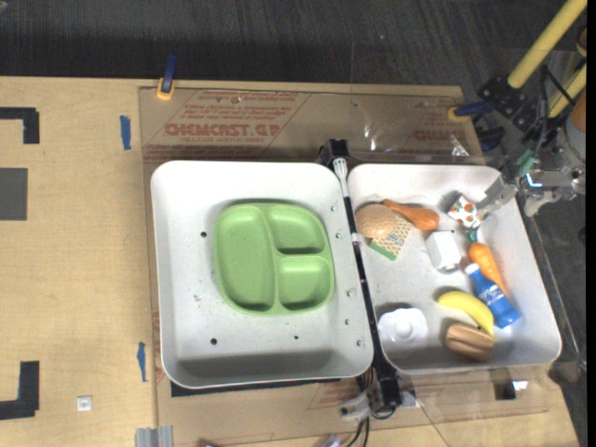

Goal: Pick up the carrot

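Two white bins sat side by side, the carrot [485, 263] lying in the right bin [545, 329] near its right wall.

The left bin [177, 277] held a green divided plate [275, 256]. The carrot lay lengthwise toward the camera, crowded by a blue bottle [494, 301] below, a white cup [443, 250] left, and a banana [467, 308]. The gripper [491, 198] hovered above-right; whether it was wide or narrow, I cannot tell.
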